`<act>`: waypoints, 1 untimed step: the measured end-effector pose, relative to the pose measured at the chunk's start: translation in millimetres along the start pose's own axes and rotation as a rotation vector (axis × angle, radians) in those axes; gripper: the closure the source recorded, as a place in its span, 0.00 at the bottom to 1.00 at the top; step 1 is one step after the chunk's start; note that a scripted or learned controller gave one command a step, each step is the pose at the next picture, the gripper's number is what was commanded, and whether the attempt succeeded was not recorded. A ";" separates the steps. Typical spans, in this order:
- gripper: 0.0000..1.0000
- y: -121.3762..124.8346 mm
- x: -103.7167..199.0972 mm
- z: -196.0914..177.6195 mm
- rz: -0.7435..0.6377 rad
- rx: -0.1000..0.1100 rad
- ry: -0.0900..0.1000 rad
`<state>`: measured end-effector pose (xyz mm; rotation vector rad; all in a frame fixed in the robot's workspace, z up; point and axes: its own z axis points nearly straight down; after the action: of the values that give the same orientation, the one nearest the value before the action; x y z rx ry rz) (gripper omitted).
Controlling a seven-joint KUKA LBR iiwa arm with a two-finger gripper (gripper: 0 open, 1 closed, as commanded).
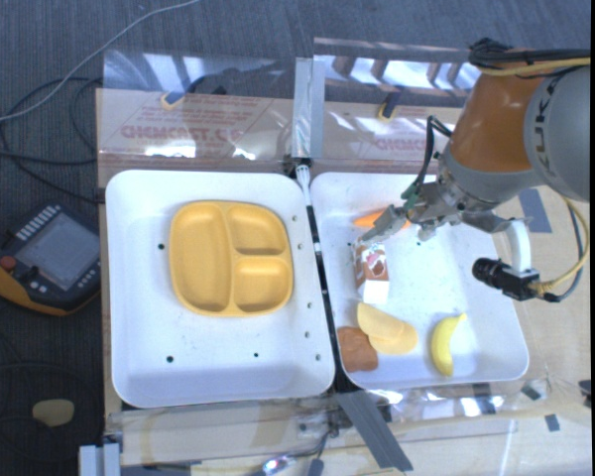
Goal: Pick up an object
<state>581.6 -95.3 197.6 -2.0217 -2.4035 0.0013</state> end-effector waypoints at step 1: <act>0.00 23.1 -8.6 102.5 -0.243 -0.001 0.000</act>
<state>605.7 -99.9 95.1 -1.7163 -2.6312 -0.0001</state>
